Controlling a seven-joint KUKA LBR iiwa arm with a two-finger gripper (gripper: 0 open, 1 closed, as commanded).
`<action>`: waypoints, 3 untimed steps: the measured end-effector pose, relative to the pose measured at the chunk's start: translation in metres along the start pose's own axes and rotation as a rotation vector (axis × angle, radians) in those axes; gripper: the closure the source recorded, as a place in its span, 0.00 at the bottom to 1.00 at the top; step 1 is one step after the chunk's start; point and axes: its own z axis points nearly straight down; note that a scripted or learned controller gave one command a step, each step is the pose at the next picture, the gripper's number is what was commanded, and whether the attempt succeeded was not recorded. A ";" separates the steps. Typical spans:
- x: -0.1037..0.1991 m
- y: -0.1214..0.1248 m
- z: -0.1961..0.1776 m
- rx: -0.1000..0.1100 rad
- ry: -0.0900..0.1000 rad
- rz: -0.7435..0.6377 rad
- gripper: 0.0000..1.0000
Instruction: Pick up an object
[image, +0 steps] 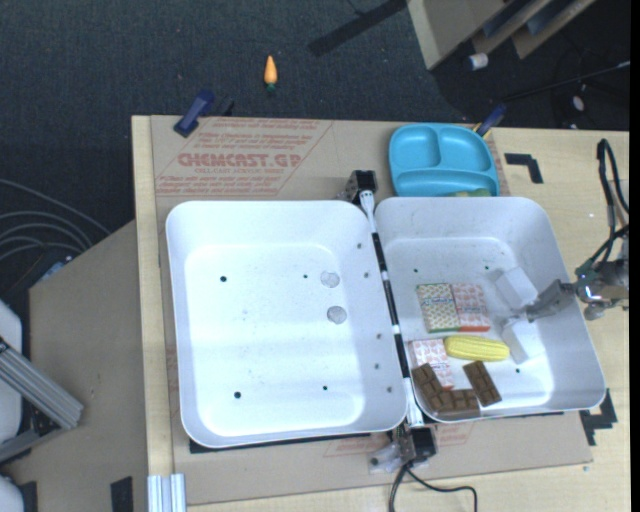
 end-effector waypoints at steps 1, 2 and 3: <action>0.095 0.001 0.115 0.001 0.000 -0.002 0.00; 0.095 0.002 0.104 -0.003 -0.001 0.000 1.00; 0.135 0.046 0.016 -0.002 0.000 -0.002 1.00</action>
